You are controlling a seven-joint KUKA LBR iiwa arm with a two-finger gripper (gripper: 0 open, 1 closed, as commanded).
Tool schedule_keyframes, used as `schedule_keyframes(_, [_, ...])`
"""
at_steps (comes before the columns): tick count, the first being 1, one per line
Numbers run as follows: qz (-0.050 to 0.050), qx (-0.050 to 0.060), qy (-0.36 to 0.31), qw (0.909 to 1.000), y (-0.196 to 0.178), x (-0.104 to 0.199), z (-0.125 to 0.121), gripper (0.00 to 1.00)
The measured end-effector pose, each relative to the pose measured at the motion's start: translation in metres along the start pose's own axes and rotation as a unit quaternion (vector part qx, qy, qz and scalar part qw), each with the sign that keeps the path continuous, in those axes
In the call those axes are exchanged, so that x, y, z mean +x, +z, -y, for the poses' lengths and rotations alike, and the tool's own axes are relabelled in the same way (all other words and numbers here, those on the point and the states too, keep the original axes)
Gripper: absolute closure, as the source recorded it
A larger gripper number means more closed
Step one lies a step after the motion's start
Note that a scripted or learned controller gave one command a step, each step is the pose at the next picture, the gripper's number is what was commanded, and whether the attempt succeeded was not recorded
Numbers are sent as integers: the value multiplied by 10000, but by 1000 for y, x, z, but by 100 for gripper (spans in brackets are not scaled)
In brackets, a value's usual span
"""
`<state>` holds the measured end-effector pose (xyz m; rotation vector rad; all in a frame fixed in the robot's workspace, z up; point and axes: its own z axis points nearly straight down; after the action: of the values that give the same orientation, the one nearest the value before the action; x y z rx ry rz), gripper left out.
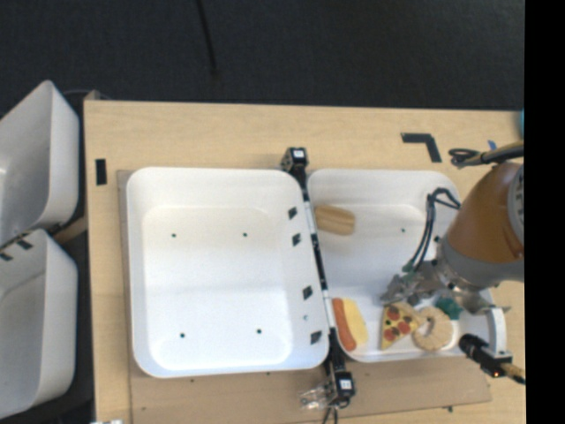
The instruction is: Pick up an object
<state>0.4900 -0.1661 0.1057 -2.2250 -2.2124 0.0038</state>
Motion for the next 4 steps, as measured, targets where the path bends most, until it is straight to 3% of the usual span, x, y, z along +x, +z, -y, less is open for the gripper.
schedule_keyframes(1, [4, -57, -77, 10000, -87, 59, -61, 100])
schedule_keyframes(2, [10, 2, -51, 10000, -33, 72, -116, 100])
schedule_keyframes(3, [15, 5, -45, 10000, -36, 70, -114, 0])
schedule_keyframes(4, [14, -57, -54, 10000, -97, 77, -187, 0])
